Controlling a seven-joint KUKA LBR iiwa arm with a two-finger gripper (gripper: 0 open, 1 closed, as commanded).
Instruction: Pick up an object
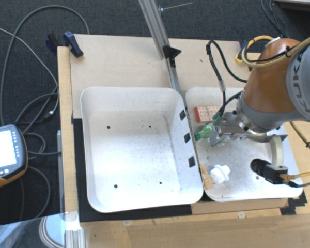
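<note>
In the right bin (240, 186), you have the tool (215, 135) low by the bin's left wall; open or closed, you cannot tell. A green object (201, 134) lies against that same wall, close at the tool; contact not resolvable. A reddish patterned block (205, 112) sits in the bin's far left corner, and a white object (220, 173) near its front left corner.

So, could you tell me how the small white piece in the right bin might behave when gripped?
The white piece looks small, so it is probably light. Its knobbly, rounded outline may let it slip or roll from a pinch.
</note>
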